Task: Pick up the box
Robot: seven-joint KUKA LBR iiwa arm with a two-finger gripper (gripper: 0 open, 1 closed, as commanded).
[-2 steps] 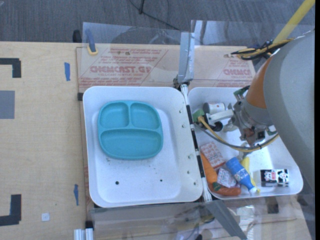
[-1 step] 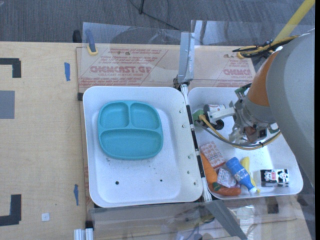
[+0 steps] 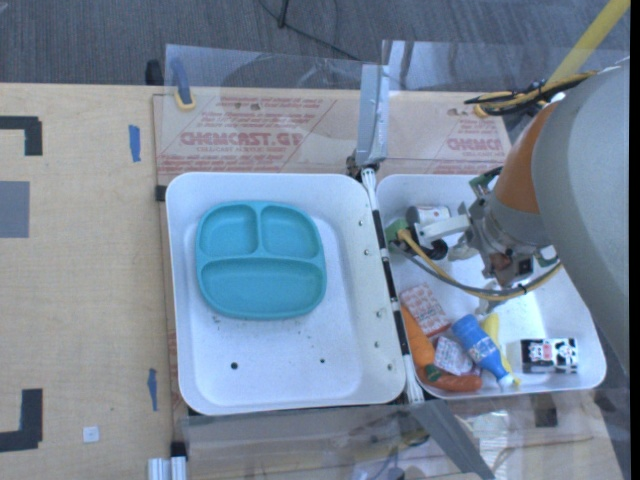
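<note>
The arm (image 3: 590, 178) reaches in over the right bin (image 3: 590, 368), its pincer (image 3: 505, 268) low above the bin's middle — whether it is wide or narrow cannot be told, and nothing shows between its tips. The box (image 3: 549, 354) — black and white — lies near the bin's front right corner, apart from the pincer. Beside it to the left sit a blue bottle (image 3: 478, 345), a carrot (image 3: 418, 336) and a patterned packet (image 3: 425, 308). The left bin (image 3: 340, 368) holds a teal tray (image 3: 261, 260), on the wooden table (image 3: 80, 268).
</note>
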